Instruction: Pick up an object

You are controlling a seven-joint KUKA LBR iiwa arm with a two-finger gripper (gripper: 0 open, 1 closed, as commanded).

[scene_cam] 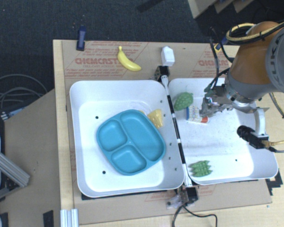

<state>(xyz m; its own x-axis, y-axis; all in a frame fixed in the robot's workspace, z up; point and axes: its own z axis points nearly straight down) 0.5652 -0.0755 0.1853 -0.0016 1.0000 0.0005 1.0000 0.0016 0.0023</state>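
Gripper low in the right-hand bin, nothing lifted yet.

The gripper (209,109) hangs directly beside a small white-and-red packet (196,115), which lies flat to its left with its long axis running roughly up the view (a green leafy toy (183,100) sits just beyond). Whether the gripper is open or closed cannot be told; the grasp and lift seem left to do.

A robotics lab is indicated. A cardboard-covered bench (66,126) is set on dark carpet (28,22); loose cables (9,96) are coiled at left, and an aluminium extrusion (9,167) is seen beside the bench.
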